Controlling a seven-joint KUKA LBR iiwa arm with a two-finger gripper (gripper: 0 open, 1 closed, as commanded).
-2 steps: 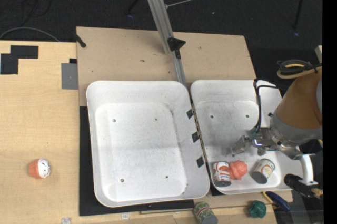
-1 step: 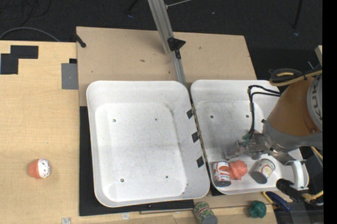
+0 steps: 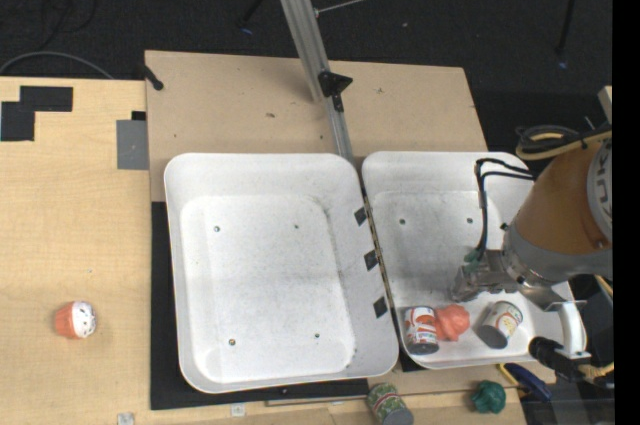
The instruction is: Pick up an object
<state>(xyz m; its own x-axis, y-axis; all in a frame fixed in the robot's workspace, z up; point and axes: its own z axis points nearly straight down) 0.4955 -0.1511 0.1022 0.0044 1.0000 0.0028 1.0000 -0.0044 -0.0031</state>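
Arm (image 3: 565,213) comes in from the right, wrist over the right bin (image 3: 430,183), near its front-right part. Gripper (image 3: 478,279) sits low over the bin floor, just above/behind the cluster of items. Can't tell if it's apart or together; too dark and blurred at that spot. Nothing visibly clamped.

Items in right bin, all along the front edge:
- small can (image 3: 421,329) w/ red and white label, lying on its side, long axis approx front-to-back, front-left of the gripper
- orange-red lump (image 3: 453,321), touching the can on its right; roundish, no clear long axis
- grey cup-like thing (image 3: 499,323) w/ pale round end, tipped over, long axis diagonal, pale end pointing up-right toward the arm. Just right of the lump, near the gripper.

Left bin (image 3: 260,203) is beside it, the walls touching along the middle.

Off the bins: orange and white ball (image 3: 75,320) on the wooden table far left; dark can (image 3: 385,403) and green lump (image 3: 488,397) on the bench in front of the right bin. Metal rail (image 3: 305,23) runs diagonally behind the bins.
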